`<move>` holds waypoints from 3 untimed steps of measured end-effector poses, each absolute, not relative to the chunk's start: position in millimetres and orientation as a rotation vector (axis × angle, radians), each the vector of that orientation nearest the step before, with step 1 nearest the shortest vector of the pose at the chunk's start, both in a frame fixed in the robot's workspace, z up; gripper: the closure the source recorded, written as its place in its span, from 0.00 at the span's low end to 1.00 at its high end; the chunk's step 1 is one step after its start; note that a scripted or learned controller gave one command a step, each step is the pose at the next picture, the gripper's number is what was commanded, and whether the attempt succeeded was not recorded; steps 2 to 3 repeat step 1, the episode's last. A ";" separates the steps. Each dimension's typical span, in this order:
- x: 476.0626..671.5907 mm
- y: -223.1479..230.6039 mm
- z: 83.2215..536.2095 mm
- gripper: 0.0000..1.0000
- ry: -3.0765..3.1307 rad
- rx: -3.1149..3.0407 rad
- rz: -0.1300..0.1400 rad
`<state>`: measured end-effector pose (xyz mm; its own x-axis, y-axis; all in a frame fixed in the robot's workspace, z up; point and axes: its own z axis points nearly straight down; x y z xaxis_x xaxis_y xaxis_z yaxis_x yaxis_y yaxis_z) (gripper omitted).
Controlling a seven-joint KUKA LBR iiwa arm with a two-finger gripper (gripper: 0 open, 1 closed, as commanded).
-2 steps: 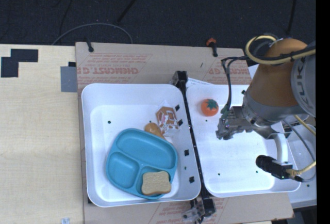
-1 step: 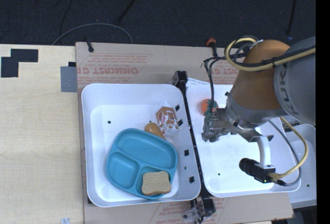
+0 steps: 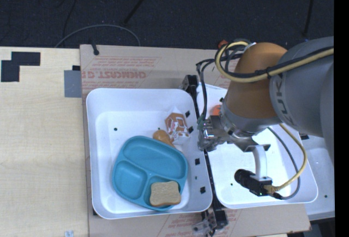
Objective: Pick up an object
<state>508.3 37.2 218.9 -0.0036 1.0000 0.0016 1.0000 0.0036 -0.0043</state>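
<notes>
Gripper (image 3: 206, 137), at the end of the grey arm (image 3: 294, 88), sat low over the divide between the two white bins; its opening could not be told. Left bin (image 3: 103, 116) held a blue sectioned plate (image 3: 144, 167) with a tan sponge-like block (image 3: 165, 193) in its near compartment, and a small patterned packet (image 3: 176, 125) touching a brown object (image 3: 162, 136). Right bin (image 3: 305, 187) lay beneath the arm.

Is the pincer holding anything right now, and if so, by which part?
Cannot be told. The pincer sits over the divider between the bins, hidden under the wrist. The blue tray and bread slice lie untouched in the left bin.
</notes>
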 end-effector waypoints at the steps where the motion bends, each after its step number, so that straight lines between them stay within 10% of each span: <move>1: 512.2 98.5 226.5 1.00 -2.225 -2.212 0.002; 3: 512.2 98.5 226.5 1.00 -2.225 -2.212 0.002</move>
